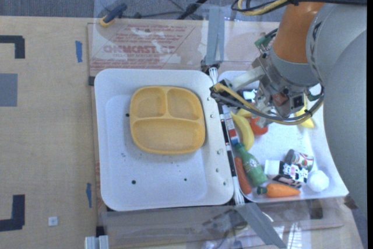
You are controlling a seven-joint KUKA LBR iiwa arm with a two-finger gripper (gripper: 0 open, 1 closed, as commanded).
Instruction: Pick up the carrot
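Observation:
The carrot (284,190) is orange with a small green end. It lies flat along the near edge of the right bin (330,155). My gripper (274,105) hangs over the far part of that bin, under the grey wrist and orange band, well behind the carrot and apart from it. Cables and the wrist body cover its lower end.
Around the carrot lie a green bottle (250,164), a red-orange stick-shaped toy (242,175), a white ball (317,181) and a black-and-white cow-patterned item (296,169). A yellow banana (245,128) lies near the divider. The left bin (111,143) holds a yellow divided plate (167,119).

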